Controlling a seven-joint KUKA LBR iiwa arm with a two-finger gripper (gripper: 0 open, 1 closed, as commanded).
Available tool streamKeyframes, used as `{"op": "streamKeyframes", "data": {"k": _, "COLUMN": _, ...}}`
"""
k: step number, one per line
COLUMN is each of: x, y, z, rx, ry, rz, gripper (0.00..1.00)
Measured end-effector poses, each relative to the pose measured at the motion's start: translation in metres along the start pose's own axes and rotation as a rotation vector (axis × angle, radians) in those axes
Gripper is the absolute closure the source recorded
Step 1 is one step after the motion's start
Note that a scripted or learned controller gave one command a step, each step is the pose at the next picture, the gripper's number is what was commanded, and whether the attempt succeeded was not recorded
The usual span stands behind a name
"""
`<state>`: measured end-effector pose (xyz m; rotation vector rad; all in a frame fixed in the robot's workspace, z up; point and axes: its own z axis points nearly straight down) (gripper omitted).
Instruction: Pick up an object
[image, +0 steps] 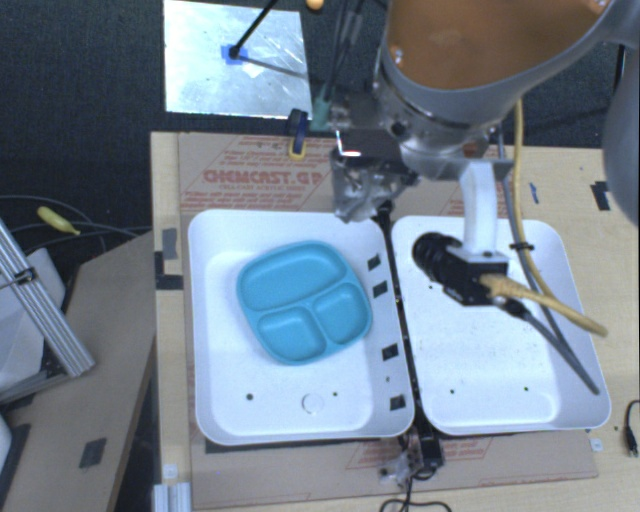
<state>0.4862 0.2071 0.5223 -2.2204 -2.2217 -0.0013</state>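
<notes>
The approach step is judged to be in hand. The gripper (362, 200) is positioned above the far rim where the two bins meet; whether its claw is spread or pressed together cannot be told. The blue three-compartment plastic plate (303, 301) is seated flat in the shallow white bin on the view's left (225, 400), near the gripper. A shift toward the plate and a descent onto its raised rim are called for. The bins are carried on a printed brown cardboard sheet (260, 175).

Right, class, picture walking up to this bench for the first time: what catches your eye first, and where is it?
The bright blue divided plate stands out most, lying near the middle of the left bin. Next comes the big grey arm with its orange band, looming in at the top right, with its gripper hanging above the far end of the seam between the two bins.
</notes>
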Motion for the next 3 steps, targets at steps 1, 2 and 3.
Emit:
{"op": "streamKeyframes", "data": {"k": 1, "x": 0.028, "y": 0.000, "z": -0.013, "rx": -0.003, "ry": 0.002, "rz": -0.005, "gripper": 1.00}}
{"op": "streamKeyframes", "data": {"k": 2, "x": -0.021, "y": 0.000, "z": 0.039, "rx": 0.000, "ry": -0.001, "rz": 0.001, "gripper": 1.00}}
{"op": "streamKeyframes", "data": {"k": 3, "x": -0.020, "y": 0.001, "z": 0.027, "rx": -0.003, "ry": 0.001, "rz": -0.004, "gripper": 1.00}}
